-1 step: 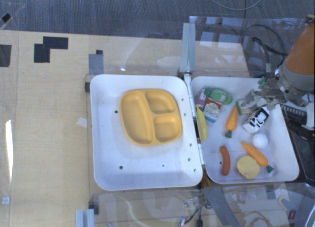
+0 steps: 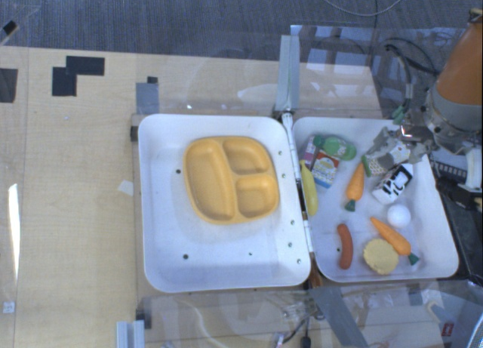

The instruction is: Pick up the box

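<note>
Approaching phase: the tool (image 2: 386,150) hovers at the upper right of the frame — jaw state cannot be told. The small red-and-white carton box (image 2: 324,169) lies left of it, ungrasped; next move: shift left, descend.

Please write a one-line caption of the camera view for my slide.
Hand hovers over the right bin of toy food, near the box; a yellow tray fills the left bin.

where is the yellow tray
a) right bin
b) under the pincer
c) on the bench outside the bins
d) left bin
d, the yellow tray lies in the left bin, apart from the food items in the right bin.
</note>
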Tool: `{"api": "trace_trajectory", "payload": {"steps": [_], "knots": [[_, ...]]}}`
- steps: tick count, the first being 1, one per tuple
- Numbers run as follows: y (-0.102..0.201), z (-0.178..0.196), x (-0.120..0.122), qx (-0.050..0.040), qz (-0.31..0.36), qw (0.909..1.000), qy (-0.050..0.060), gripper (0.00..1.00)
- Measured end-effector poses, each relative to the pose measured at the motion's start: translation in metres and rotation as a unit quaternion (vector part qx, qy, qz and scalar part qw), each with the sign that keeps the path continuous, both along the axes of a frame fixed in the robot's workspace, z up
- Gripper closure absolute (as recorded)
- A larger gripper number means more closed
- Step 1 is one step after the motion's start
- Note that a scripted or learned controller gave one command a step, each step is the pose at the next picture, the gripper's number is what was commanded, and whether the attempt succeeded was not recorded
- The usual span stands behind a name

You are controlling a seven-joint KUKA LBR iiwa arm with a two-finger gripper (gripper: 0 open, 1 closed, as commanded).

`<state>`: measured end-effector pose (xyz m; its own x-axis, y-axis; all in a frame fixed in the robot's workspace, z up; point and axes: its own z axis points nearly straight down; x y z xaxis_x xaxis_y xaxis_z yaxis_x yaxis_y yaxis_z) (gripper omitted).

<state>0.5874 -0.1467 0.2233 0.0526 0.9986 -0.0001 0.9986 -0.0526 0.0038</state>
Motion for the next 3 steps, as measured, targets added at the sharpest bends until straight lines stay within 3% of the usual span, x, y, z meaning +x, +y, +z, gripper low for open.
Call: {"api": "trace_trajectory", "payload": {"steps": [1, 2, 3], "knots": [[0.045, -0.12, 0.029, -0.0012, 0.015, 0.9999, -0.007, 0.0], [0.046, -0.132, 0.081, 0.0034, -0.25, 0.9682, 0.009, 0.0], [0.043, -0.12, 0.081, 0.0008, -0.249, 0.9684, 0.006, 1.0]]}}
